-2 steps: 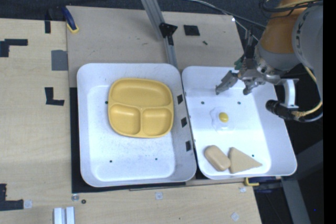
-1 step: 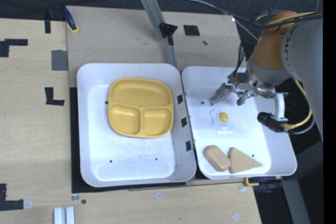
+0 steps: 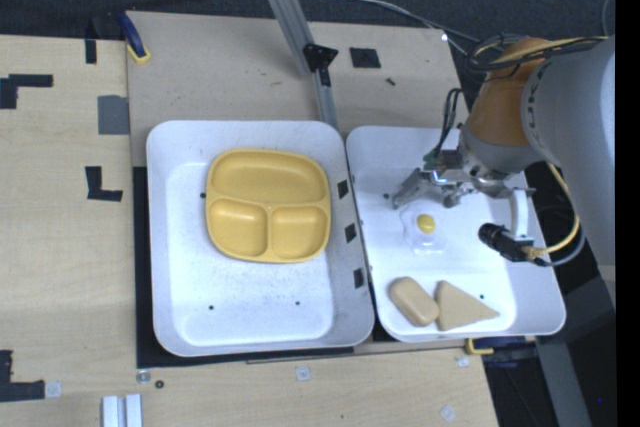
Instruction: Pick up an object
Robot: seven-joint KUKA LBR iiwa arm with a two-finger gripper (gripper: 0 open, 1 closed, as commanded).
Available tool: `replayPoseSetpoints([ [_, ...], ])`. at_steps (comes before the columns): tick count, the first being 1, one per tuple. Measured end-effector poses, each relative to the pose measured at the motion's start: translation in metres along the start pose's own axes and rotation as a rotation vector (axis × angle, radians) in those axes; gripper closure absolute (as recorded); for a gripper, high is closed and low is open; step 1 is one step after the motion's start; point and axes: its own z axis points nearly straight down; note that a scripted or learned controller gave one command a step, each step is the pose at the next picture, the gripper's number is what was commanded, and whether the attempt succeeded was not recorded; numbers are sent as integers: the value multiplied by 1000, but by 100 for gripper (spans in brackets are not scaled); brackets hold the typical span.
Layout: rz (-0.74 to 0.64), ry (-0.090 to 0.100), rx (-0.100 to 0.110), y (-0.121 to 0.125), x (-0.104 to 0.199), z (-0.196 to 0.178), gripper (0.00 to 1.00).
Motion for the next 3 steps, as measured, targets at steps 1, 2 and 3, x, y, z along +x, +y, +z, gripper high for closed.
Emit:
replayPoseSetpoints([
  [1,0,-3,-5,1,-1,-13,100],
  [2,0,2,-1,1,4,-57,100],
  [3,1,1,-4,6,-1,-102,100],
])
